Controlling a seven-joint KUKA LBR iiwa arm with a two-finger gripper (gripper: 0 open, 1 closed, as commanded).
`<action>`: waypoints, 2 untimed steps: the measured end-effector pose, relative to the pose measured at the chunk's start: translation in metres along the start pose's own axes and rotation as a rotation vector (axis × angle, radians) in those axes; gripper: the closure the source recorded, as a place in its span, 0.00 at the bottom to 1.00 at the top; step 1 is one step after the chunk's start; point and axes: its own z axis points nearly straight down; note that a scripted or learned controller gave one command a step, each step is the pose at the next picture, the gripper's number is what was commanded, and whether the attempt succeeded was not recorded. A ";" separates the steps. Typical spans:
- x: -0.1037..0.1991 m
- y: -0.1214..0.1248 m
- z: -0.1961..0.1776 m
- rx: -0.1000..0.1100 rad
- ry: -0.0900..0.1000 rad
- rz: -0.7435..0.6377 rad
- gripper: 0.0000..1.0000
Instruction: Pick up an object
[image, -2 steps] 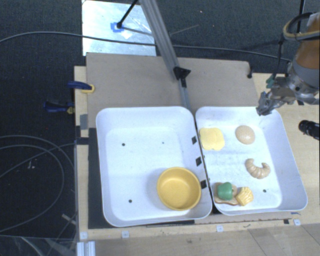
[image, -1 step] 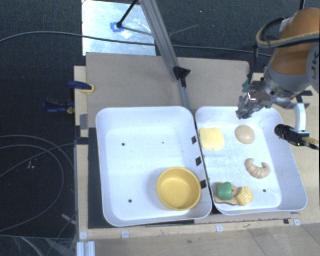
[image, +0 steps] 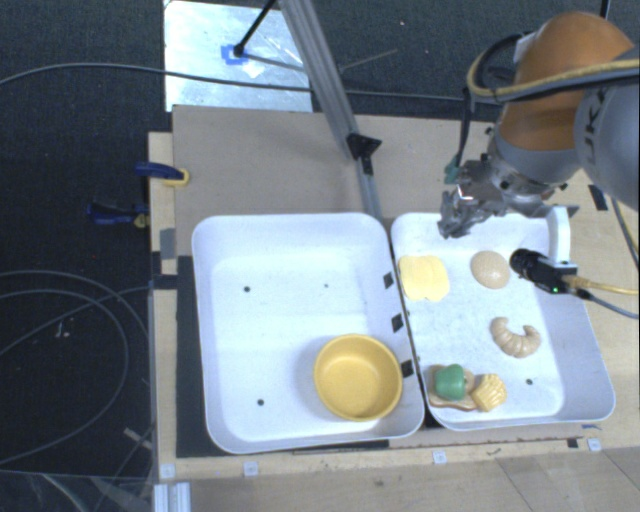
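We were at the approach; nothing was gripped yet.
The gripper (image: 456, 222) hung above the right bin (image: 585, 350); its state we couldn't tell; next we needed a descent onto the yellow slab (image: 424, 277).

Illumination even, moderately bright, from overhead. White bins (image: 300, 250) near saturation, little surface texture visible. Bright glare on reflective floor patch (image: 235, 60), upper left of frame. Soft short shadows under yellow bowl (image: 358, 376) and croissant (image: 516, 337). Overall image soft, slightly noisy; dark floor areas lose detail. Arm at upper right slightly blurred.
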 end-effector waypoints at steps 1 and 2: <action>0.055 0.007 0.017 0.001 -0.001 0.001 1.00; 0.102 0.010 0.032 0.001 0.000 0.001 1.00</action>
